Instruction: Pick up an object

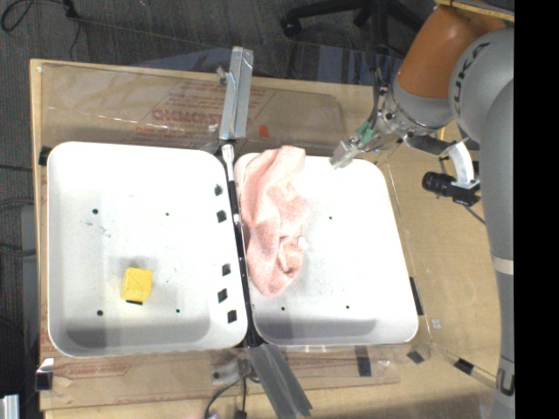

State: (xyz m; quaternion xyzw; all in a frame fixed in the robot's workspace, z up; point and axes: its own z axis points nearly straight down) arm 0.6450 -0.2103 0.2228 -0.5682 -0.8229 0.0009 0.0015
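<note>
A crumpled pink cloth (273,219) lies along the left side of the right bin (367,260), its top edge draped over the bin's far-left rim. A small yellow block (137,285) sits in the left bin (131,190), toward its near side. My gripper (343,154) hangs over the far rim of the right bin, right of the cloth's top and apart from it. Nothing shows between its tips.
A metal bar (235,94) runs up from the gap between the bins at the back. The divider between the bins carries several small black clips (224,271). The arm's grey body fills the right side of the bench.
</note>
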